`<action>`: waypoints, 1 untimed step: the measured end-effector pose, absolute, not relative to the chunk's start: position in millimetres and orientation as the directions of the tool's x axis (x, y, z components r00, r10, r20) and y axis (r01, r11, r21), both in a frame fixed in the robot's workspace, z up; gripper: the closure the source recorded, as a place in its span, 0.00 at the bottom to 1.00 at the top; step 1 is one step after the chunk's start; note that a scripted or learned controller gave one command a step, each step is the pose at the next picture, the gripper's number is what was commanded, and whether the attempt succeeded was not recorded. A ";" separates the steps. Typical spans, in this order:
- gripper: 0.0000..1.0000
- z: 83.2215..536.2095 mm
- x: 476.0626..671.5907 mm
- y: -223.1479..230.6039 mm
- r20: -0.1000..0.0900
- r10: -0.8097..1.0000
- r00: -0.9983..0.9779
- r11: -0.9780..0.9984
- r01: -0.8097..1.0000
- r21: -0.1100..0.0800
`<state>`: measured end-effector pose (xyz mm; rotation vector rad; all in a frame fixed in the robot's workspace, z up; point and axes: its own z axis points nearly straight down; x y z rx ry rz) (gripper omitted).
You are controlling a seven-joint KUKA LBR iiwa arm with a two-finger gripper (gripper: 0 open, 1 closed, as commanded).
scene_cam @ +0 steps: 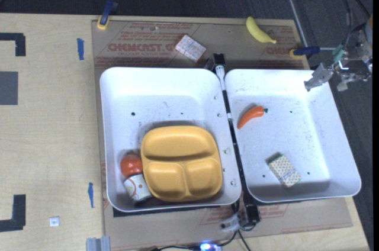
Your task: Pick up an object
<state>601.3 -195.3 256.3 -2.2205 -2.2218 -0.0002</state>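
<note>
The gripper [324, 73] is hanging at the far right corner of the right bin [331, 143], above its rim, well apart from everything inside. Whether it is spread or closed cannot be told at this size, and nothing is showing in its grasp.

Two candidates are lying in the right bin. The carrot [251, 115] is resting on the floor near the left wall, tilted, with its green tip pointing up and right. The packet [283, 169] is lying flat toward the near side, well apart from the carrot.

The left bin [118, 125] is holding the tray [180, 160], a yellow divided dish filling its near half. The ball [131, 164] and the cup [136, 187] are wedged between the tray and the left wall, touching or nearly touching each other.

Handling judgement:
- Carrot: probably a light, stiff plastic toy with a smooth, tapered skin. It is likely to slip toward the thin end, so the hold should go across the thick middle, fingers set crosswise to its long axis.
- Packet: probably light and soft, lying low, so the fingers would be scraping the floor to get under its edges.
- Tray: wide and rigid, likely too broad to span except at a rim.
- Ball and cup: crowded, leaving little room for fingers.

The carrot is looking like the easiest target, being the nearest to the gripper and standing free on all sides.
</note>
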 end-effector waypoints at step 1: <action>0.00 153.3 619.3 -220.7 0.001 1.000 0.000 0.000 1.000 -0.003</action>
